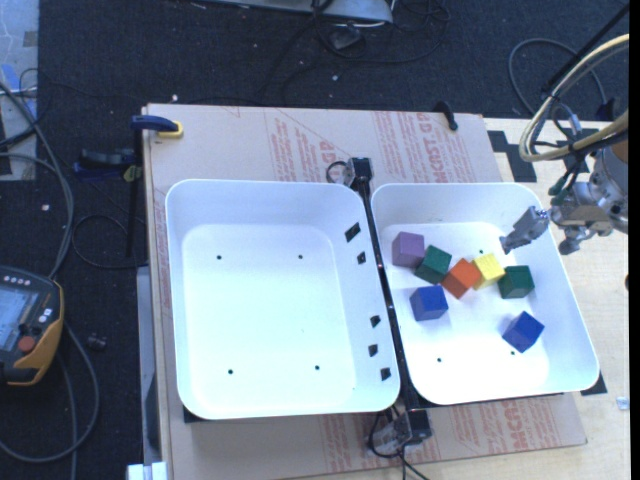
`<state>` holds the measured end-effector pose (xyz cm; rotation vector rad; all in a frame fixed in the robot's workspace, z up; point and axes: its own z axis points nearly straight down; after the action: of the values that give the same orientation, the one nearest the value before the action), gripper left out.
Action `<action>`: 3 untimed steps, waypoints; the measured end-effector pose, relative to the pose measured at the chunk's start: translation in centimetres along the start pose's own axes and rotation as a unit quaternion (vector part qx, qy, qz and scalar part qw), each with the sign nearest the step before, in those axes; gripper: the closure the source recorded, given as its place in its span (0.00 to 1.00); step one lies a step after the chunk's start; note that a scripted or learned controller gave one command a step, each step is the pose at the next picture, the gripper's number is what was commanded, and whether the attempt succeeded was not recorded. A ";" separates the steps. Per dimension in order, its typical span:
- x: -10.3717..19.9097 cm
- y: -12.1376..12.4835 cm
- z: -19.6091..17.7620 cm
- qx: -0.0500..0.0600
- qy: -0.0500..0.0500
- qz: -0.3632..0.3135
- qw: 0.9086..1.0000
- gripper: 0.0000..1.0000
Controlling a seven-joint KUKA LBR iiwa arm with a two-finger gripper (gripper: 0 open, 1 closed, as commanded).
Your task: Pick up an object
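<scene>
Several small cubes lie in the right bin (470, 388): a purple one (407, 249), a dark green one (434, 264), an orange one (463, 276), a yellow one (489, 266), a green one (516, 281) and two blue ones (429, 302) (522, 330). My gripper (545, 238) hangs over the bin's right rim, above and to the right of the yellow and green cubes. It stands open, with nothing between its fingers. One grey finger (523, 231) points down-left toward the yellow cube.
The left bin (260, 303) sits beside the right one, with a black divider strip (375, 288) between them. Both rest on a brown board (300, 138). Hoses loop above the arm (600, 188) at the right. A pendant (25, 323) lies on the floor at far left.
</scene>
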<state>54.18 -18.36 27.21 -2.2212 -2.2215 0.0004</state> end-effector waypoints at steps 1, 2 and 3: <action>6.7 1.1 16.2 0.003 0.001 -0.002 1.000 0.00; 7.7 7.1 17.1 -0.001 -0.001 0.000 1.000 0.00; 7.7 4.3 18.1 -0.003 -0.001 0.000 1.000 0.00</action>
<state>58.47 -10.68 9.14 -2.2259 -2.2251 -0.0051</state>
